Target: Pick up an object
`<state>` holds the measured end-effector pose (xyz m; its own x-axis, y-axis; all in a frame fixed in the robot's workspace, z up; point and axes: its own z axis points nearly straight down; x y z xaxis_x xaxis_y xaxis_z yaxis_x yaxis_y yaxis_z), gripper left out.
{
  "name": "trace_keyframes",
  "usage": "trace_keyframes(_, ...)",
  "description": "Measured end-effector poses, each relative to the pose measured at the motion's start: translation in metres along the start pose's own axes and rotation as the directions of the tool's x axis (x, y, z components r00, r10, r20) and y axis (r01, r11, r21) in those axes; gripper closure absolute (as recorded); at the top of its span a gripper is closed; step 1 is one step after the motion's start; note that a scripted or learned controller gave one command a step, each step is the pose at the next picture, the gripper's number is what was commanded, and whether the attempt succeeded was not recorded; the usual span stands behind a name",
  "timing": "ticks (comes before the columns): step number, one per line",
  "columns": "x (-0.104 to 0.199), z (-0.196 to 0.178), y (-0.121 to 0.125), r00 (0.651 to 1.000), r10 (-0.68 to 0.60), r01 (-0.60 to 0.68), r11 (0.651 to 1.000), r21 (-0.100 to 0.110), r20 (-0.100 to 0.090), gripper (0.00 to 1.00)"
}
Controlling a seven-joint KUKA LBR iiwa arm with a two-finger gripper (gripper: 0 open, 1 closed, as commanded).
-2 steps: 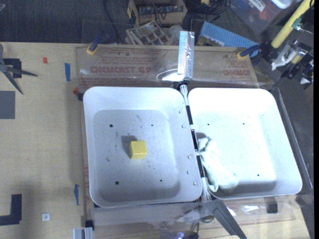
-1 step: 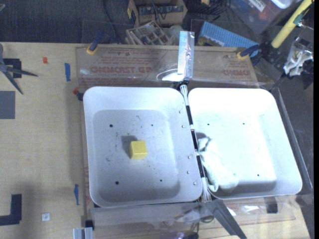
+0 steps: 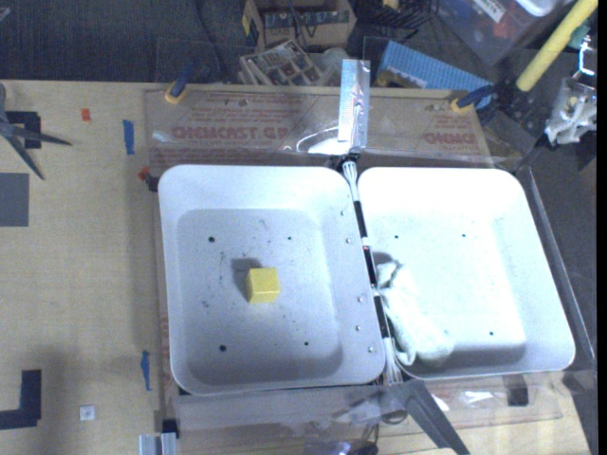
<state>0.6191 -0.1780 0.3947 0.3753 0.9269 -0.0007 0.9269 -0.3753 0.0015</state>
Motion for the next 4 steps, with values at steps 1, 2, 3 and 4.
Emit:
trace_keyframes(1, 0.036, 0.054, -0.047, 0.897, 0.443, -0.443, 0.897, 0.006, 0.002, 1.0)
trace_keyframes(2, 0.05, 0.173, -0.069, 0.996, -0.09, 0.09, 0.996, 0.003, -0.001, 1.0)
trace_keyframes(3, 0.066, 0.201, -0.084, 0.986, 0.165, -0.165, 0.986, 0.005, 0.0, 1.0)
trace_keyframes(4, 0.074, 0.21, -0.132, 0.999, 0.051, -0.051, 0.999, 0.005, 0.0, 1.0)
